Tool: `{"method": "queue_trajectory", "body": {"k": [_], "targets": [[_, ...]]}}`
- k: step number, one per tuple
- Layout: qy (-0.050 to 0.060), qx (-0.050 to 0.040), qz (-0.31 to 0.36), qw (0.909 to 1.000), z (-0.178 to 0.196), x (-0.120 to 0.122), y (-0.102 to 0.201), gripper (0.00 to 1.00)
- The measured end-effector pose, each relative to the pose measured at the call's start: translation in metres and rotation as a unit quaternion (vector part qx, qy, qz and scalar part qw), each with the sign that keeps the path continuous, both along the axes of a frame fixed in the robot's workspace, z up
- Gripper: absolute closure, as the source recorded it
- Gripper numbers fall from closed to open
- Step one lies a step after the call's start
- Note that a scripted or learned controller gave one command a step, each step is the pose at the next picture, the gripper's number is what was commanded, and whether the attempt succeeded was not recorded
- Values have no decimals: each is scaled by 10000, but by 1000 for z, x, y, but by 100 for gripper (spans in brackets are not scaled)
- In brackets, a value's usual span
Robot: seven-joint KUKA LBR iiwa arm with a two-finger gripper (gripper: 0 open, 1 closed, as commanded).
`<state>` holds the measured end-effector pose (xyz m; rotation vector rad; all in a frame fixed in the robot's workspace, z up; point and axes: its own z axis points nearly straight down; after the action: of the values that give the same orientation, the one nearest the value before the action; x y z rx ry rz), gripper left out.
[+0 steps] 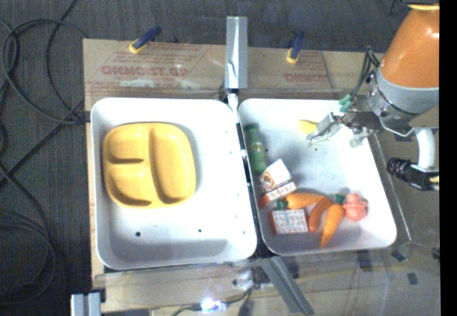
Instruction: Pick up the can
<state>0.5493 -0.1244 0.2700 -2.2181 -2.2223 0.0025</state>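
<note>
Nearest the camera, at the bottom of the right bin (382,236), a small patterned box (288,222) is seen beside two carrots (330,222), one lying flat and one slanted, with a pink-red toy (355,206) at their right end. Just above the box, a white carton (278,176) is tilted against the bin's left side. The can (254,150), green and lying on its side, is found along the left wall of the right bin, just above the carton and touching or nearly touching it. A small yellow piece (308,125) is seen near the upper middle of that bin. The gripper (340,129) is held over the upper right part of the same bin, well apart from the can; its fingers (320,130) are spread and nothing is gripped between them. The arm (414,58), orange above grey, enters from the right. In the left bin (143,236), a yellow divided tray (150,163) is set toward the left. Two clamps (145,38) are fixed on the board behind the bins
</note>
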Motion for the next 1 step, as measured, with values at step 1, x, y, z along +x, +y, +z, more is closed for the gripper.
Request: {"method": "queue_trajectory", "body": {"k": [1], "targets": [[12, 0, 192, 9998, -116, 63, 30, 0]]}}
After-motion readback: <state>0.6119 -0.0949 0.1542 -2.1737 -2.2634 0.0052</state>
